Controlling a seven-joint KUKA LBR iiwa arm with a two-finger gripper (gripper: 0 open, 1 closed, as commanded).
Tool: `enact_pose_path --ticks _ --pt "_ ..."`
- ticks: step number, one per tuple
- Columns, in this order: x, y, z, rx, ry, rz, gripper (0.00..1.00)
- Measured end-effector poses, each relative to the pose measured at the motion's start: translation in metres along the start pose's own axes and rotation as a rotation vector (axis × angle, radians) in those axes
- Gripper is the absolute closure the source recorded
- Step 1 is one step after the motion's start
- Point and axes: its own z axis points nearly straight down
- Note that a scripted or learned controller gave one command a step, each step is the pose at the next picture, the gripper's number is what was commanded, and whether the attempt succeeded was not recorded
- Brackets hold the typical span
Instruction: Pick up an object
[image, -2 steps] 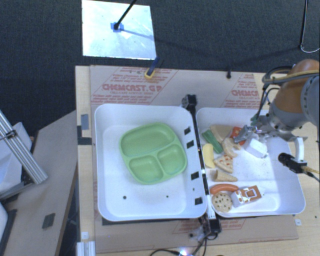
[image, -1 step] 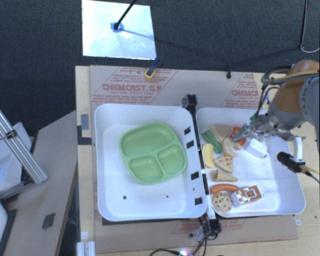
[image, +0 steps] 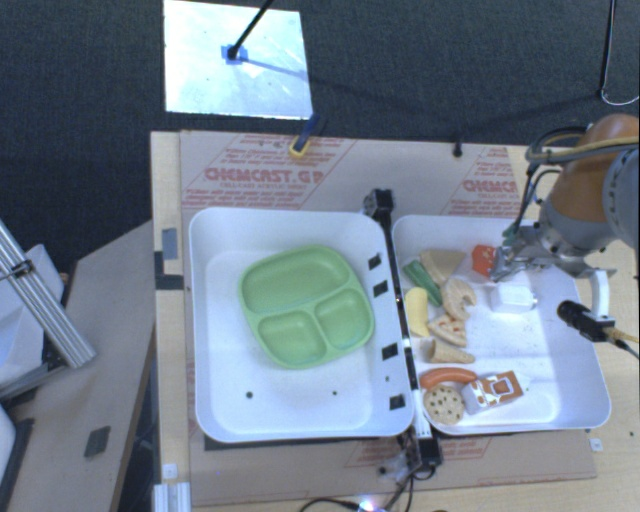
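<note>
The right bin (image: 575, 400) holds several toy foods. A red piece (image: 483, 260) lies near its back edge, with a white block (image: 512, 296) just in front of it. Along the bin's left side lie a tan slice (image: 440, 264), a green strip (image: 421, 281), a yellow slice (image: 417, 312), a pretzel-like piece (image: 459, 298), a sausage (image: 448, 377), a cookie (image: 443, 403) and an orange-and-white box (image: 494, 390). My gripper (image: 506, 262) hangs low over the back of this bin, right beside the red piece and above the white block.
The left bin (image: 215, 400) holds a green divided plate (image: 305, 305). A black-clipped divider (image: 392, 300) separates the bins. The grey arm with its orange band (image: 590, 190) reaches in over the right bin's back right corner. A cable end (image: 585, 320) juts over the right side.
</note>
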Motion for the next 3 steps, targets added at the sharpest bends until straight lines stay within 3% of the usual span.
enact_pose_path --ticks 3 --pt "-0.009 0.011 -0.126 0.008 0.003 0.001 1.0"
